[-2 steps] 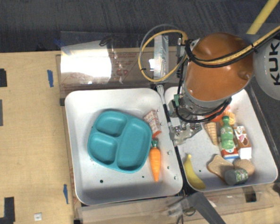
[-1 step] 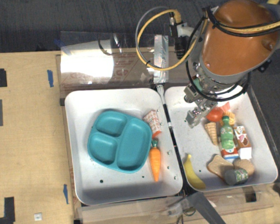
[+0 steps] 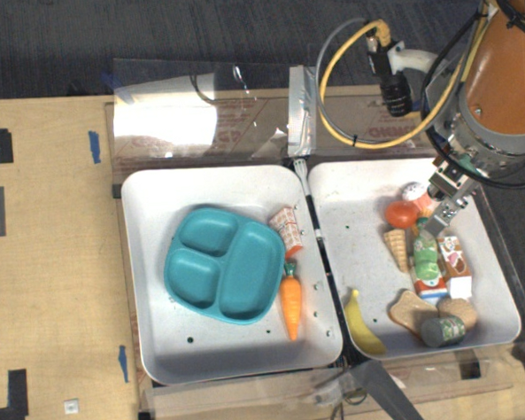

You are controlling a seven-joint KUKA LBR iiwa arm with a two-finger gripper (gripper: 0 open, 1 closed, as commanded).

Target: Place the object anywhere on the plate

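Note:
A teal plate [image 3: 223, 265] with three compartments lies in the left bin [image 3: 147, 203]. Against its right edge are an orange carrot [image 3: 290, 305] and a small red-and-white carton [image 3: 288, 230]. My gripper [image 3: 434, 208] hangs over the upper right part of the right bin [image 3: 351, 199], open, with nothing between its fingers. Just to its left are a red tomato [image 3: 403, 214] and a white ball [image 3: 412, 191]. A green bottle [image 3: 425, 257] lies just below the gripper.
The right bin also holds a cone [image 3: 396, 245], a banana [image 3: 363, 327] at the lower left, a red-and-white box [image 3: 452, 260], a tan piece [image 3: 409, 309] and a dark green can [image 3: 443, 329]. Yellow and black cables [image 3: 353, 93] loop behind the bins.

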